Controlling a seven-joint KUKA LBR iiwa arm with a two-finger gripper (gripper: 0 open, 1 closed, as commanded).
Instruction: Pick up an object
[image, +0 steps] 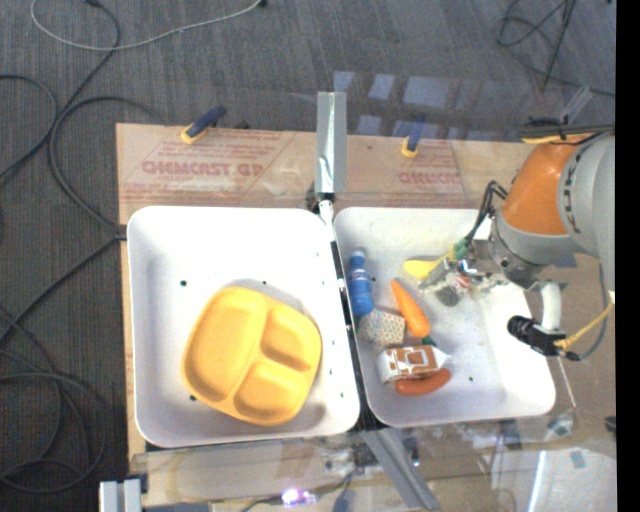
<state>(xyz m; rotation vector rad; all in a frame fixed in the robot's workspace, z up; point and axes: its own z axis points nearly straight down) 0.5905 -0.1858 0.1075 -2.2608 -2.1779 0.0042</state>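
tool (452, 280) over right bin (520, 395) far side | carrot (410, 308) just left, long axis far-left to near-right | I can't tell grip state

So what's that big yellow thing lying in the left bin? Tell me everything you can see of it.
The yellow tray is a divided plate, smooth and plastic-looking, with rounded corners and three shallow compartments: one large on its left, two smaller on its right. It lies flat and open side up, turned a little askew, on the floor of the left bin, toward the near right part. It is the one thing lying there; nothing rests in its compartments, and nothing else touches it.
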